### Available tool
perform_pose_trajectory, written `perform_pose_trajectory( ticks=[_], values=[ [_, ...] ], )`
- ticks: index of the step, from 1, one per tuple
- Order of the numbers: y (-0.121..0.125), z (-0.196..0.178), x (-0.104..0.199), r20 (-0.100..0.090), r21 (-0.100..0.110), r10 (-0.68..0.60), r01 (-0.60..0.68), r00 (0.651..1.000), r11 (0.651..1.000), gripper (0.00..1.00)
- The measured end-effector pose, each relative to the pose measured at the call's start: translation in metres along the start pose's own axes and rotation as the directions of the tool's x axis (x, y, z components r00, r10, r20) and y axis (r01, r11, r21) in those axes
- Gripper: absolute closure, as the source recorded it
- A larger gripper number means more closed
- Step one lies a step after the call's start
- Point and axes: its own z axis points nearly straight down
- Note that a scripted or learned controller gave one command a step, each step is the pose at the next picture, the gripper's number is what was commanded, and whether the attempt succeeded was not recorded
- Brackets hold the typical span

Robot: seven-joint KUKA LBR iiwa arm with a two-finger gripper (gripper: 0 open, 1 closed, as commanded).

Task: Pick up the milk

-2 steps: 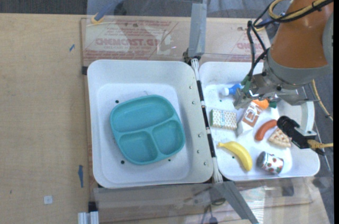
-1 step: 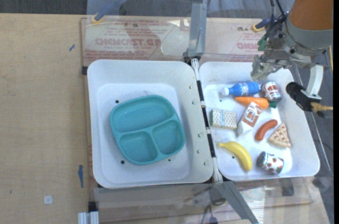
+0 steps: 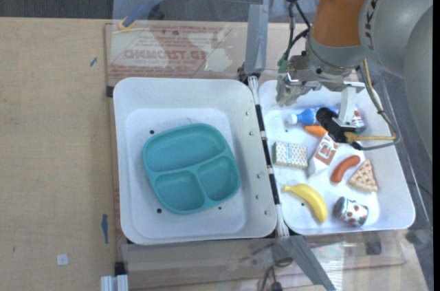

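pale wood surface [image 3: 48, 145] carries two white bins side by side. the left bin [image 3: 130, 100] holds a teal divided tray [image 3: 190, 167], lying flat near its centre. the right bin [image 3: 399, 210] holds several small items: a checkered packet [image 3: 291, 155] at its left side, a yellow banana [image 3: 308, 200] below it, the milk [image 3: 325, 151], a small white and orange carton, tilted just right of the packet, a red sausage [image 3: 344, 168] beside the carton, a pizza slice [image 3: 364, 177] further right, and a spotted cup [image 3: 351, 212] on its side near the front. a blue and white bottle [image 3: 309, 117] lies at the back. the gripper [image 3: 297, 89] hangs over the bin's back left corner, apart from the milk; whether the fingers are released or clenched cannot be told.
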Motion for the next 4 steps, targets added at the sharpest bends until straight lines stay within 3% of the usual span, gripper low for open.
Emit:
perform_pose_trajectory(
  ticks=[1, 3, 4],
  values=[
    [0.027, -0.001, -0.031, 0.002, -0.006, 0.067, -0.067, 0.998, 0.998, 1.00],
    [0.039, -0.037, 0.098, 0.003, -0.008, -0.181, 0.181, 0.983, 0.983, 1.00],
    [0.019, -0.045, 0.187, 0.000, -0.005, 0.255, -0.255, 0.967, 0.967, 1.00]
  ],
)
